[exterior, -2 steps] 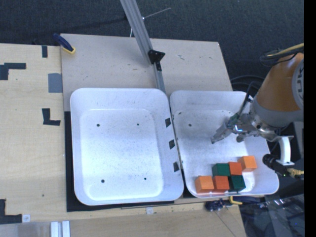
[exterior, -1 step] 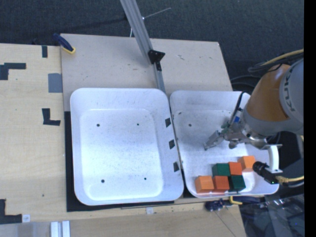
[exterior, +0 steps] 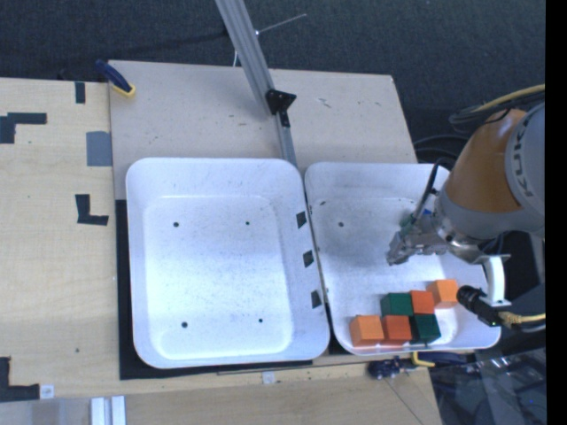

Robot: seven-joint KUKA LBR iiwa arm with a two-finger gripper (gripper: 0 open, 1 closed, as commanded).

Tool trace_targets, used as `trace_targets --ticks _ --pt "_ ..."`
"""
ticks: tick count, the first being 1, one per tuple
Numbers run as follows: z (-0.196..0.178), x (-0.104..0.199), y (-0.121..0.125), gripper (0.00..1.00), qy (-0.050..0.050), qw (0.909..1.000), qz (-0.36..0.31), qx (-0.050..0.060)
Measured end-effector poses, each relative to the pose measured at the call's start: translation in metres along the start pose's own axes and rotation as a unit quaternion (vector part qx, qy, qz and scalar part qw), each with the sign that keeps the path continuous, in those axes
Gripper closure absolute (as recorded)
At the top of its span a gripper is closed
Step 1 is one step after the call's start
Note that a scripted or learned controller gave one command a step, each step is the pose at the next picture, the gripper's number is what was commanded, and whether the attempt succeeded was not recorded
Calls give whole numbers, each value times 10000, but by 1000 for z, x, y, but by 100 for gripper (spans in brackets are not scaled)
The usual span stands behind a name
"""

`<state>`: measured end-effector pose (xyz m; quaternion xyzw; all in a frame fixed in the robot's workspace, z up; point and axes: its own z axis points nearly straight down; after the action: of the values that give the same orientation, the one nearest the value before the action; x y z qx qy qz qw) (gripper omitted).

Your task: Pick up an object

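Bench (exterior: 221,113): right bin (exterior: 354,193) holds blocks (exterior: 403,319) (orange, green).

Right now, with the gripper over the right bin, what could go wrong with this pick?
1. The gripper sits above bare bin floor, apart from the blocks; closing here would likely grab nothing.
2. The orange blocks and green blocks are packed touching each other, so fingers may find no gap and shove the cluster.
3. The cluster lies against the right bin near corner wall, which could block a finger on descent.
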<state>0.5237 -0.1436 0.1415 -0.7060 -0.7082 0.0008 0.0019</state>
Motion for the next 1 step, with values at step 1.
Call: trace_targets --ticks 1 --pt "-59 8 -1 100 -10 10000 4 -39"
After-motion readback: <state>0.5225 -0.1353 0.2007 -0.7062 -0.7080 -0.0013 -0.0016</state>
